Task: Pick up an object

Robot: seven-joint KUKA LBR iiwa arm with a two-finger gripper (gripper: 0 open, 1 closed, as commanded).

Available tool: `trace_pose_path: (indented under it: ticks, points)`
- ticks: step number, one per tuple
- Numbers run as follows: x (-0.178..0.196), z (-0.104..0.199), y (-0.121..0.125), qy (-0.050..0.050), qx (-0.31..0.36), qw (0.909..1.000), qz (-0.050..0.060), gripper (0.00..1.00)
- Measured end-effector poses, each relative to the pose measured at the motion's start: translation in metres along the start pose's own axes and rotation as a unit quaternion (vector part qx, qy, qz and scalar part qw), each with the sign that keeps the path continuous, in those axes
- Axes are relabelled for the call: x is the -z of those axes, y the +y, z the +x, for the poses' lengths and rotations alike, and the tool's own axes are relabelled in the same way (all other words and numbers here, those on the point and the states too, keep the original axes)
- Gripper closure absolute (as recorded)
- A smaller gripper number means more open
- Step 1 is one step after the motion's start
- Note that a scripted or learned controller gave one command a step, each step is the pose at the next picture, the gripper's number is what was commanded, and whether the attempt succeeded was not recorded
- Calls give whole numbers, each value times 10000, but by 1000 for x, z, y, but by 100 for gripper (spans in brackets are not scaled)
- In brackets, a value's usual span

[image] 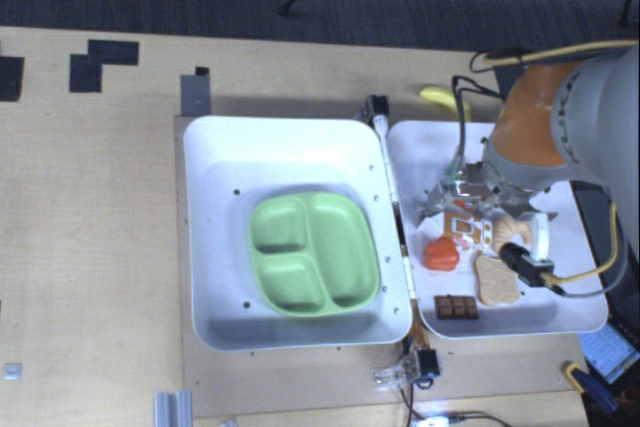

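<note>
On the tabletop [90,245], the end effector [468,215] hangs low inside the right bin [575,315], directly over a tight cluster of small items; whether it is apart or together I cannot tell, since the wrist hides its tip. Candidate objects sit close together: an orange-red round piece [441,255], a tan bread-like slice [496,281] just beside it, and a brown chocolate bar [457,307] nearer the front wall. The left bin [215,175] holds a green divided plate [313,252]. The main risk is crowding: descending here could nudge neighbours apart, pinch two things together, or let the round piece roll free.
</note>
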State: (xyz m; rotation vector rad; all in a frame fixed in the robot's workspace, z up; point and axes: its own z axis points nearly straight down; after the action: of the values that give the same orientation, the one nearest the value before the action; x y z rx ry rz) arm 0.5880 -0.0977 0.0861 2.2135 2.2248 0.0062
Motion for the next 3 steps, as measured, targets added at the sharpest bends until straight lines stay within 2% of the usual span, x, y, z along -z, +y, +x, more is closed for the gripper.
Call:
trace_pose_path:
  ticks: [1, 2, 3]
  points:
    - [12, 0, 2, -3, -1, 10000, -30, 100]
    - [99, 46, -23, 1, 4, 10000, 5, 100]
    - [77, -51, -19, -14, -14, 10000, 16, 100]
